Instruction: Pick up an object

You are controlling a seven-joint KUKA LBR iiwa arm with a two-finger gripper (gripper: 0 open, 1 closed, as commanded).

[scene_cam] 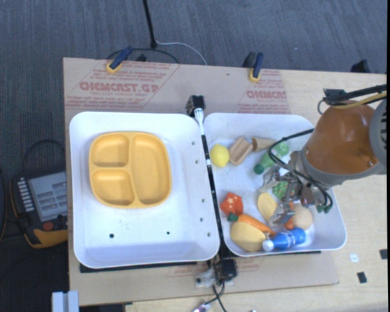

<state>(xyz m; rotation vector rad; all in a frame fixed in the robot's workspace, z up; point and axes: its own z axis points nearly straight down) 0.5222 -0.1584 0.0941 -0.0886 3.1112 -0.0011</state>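
Note:
The right bin (325, 236) holds several toy foods: a yellow lemon (219, 155), a tan bun piece (240, 150), a green vegetable (273, 158), a red tomato (232, 204), a pale yellow slice (267, 207), an orange carrot (251, 223), a yellow potato shape (247, 237), a blue bottle (287, 240) and a tan ball (303, 219). My gripper (287, 207) hangs low over the bin's right half, between the pale slice and the tan ball. Cables and the orange wrist band (341, 142) hide much of it.
The left bin (104, 239) carries a yellow divided plate (130, 169). Two clamps (119, 59) (253, 67) grip the board's far edge. A black bracket (196, 104) sits at the top of the ridge between the bins.

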